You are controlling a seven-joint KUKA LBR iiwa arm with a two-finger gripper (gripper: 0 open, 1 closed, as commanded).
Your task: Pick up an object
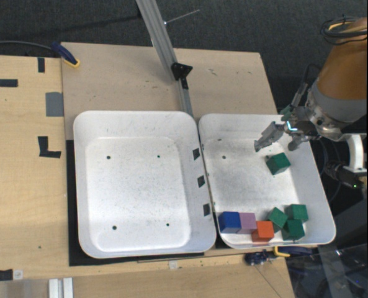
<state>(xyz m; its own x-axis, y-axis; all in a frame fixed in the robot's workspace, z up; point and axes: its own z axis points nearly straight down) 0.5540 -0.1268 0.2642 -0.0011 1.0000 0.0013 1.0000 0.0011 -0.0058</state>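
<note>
Open: two-finger end effector [275,145] with both fingers spread apart and nothing between them, poised over the far part of the right shallow white plastic bin [233,129]. Just beside it, on the near side of the fingertips, a lone small green cube [277,163], resting on the bin floor and turned at an angle to the walls. Likeliest target, judging by closeness.

Could go wrong in several ways:
- Could close on air if brought straight down, since the lone cube appears to sit slightly nearer than the gap between the fingers.
- Could clip a corner with one finger and skid the cube over the smooth floor, given its skewed pose.
- Could press down on the cube's top face instead of straddling it.
- Could knock the cube toward the right wall, close by, leaving little room for a finger.

Farther off, along the near wall of the same bin: a blue cube [229,221], a lilac cube [247,221], an orange cube [264,230] and three more green cubes [293,229], packed too tightly for an easy grasp.

Hard to judge from this slanted view: height of the fingertips above the floor. Cut off at the right: most of the arm. Blurred: fingertip shape.
</note>
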